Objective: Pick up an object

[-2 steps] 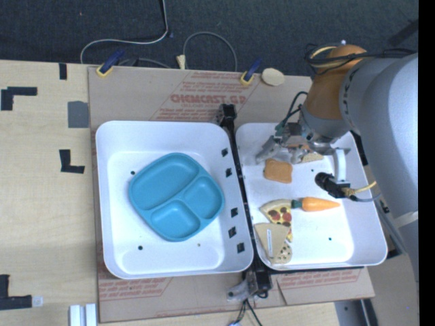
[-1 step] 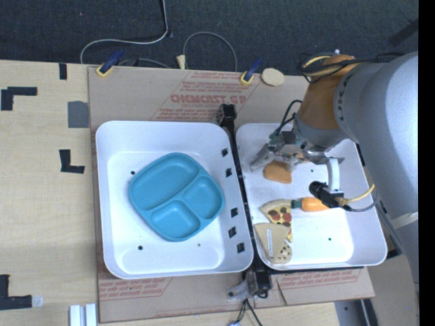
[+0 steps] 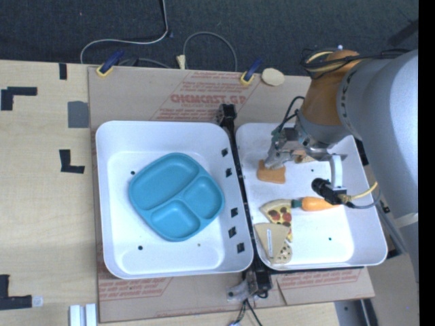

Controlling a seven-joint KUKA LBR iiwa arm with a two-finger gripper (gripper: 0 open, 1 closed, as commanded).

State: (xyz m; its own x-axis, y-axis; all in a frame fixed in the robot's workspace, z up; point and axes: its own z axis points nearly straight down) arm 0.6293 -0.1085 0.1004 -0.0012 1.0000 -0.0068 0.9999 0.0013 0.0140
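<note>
The gripper point(image 3: 277, 160) stands in the right bin point(image 3: 367, 250), directly over the tan bread piece point(image 3: 272, 175), which lies near that bin's left wall. Its fingertips reach the bread's upper edge; whether they are open or closed cannot be told from this view. The bread's long axis runs roughly left to right. Toward the near rim lie the pizza slice point(image 3: 278, 214) and the carrot point(image 3: 318, 204), both apart from the bread. The blue tray point(image 3: 177, 195) occupies the left bin point(image 3: 112, 141).

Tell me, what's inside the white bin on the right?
In the right bin: a tan bread-like piece under the hand, a carrot and two pizza slices. The arm hides the bin's far corner.
</note>
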